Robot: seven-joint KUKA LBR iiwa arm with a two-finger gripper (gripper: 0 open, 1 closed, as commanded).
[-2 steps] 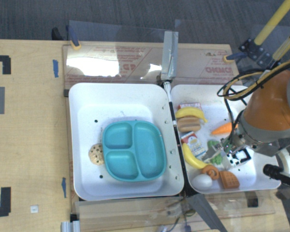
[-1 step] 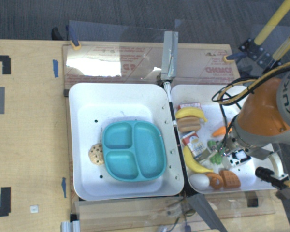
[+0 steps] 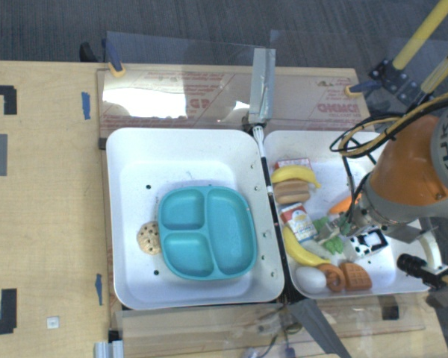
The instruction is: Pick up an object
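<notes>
The right bin (image 3: pixel 336 166) holds several toy foods. A yellow banana (image 3: pixel 295 174) lies above a brown hot dog (image 3: pixel 291 192). Below them are a red-and-white packet (image 3: pixel 297 222) and a second banana (image 3: pixel 302 250). A white egg (image 3: pixel 310 279) and a brown waffle piece (image 3: pixel 355 276) sit at the front. My gripper (image 3: pixel 352 226) hangs low over the middle right of this bin, beside a green item (image 3: pixel 330 230) and an orange piece (image 3: pixel 342 206). The wrist's orange band (image 3: pixel 411 170) hides what lies under it.
The left bin (image 3: pixel 127 200) holds a teal divided plate (image 3: pixel 207 232) with a cookie (image 3: pixel 148 238) at its left edge. A black-and-white item (image 3: pixel 369 242) lies just right of the gripper. A clear panel (image 3: pixel 187 80) stands behind the bins, and yellow-and-black cables (image 3: pixel 373 133) loop over the right bin.
</notes>
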